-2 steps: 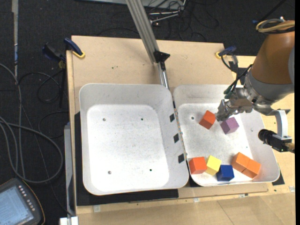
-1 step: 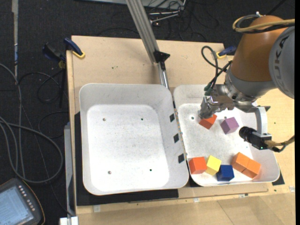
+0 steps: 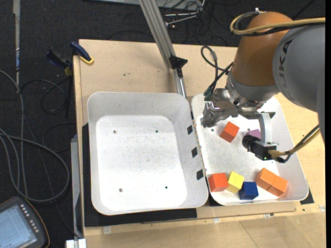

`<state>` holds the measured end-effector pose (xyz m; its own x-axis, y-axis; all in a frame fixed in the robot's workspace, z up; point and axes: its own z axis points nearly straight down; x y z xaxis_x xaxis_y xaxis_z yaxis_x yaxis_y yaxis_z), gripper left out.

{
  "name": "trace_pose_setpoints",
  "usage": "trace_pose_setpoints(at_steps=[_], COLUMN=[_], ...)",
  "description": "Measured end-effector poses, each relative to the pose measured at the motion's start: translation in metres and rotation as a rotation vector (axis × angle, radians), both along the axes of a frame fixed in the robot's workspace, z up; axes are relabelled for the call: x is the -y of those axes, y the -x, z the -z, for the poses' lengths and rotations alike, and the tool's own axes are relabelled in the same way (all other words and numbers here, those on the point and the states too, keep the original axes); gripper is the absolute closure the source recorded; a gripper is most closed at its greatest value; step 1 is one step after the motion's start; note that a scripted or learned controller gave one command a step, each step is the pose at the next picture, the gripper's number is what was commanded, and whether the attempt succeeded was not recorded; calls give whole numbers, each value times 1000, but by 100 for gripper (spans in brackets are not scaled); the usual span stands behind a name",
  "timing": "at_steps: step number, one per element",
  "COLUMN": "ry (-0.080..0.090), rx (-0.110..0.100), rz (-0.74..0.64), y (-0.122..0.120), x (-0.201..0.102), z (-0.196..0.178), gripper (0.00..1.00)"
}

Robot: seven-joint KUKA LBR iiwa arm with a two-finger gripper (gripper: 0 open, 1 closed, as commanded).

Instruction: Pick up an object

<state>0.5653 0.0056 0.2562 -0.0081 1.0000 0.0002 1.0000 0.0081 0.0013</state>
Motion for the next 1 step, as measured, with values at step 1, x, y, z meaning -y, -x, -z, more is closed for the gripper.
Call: trace_pose_setpoints(at_steps=[1], ry=[-2], rx=[0], rz=[-1], y=[-3], x=[-58], z=[-2], gripper=[100])
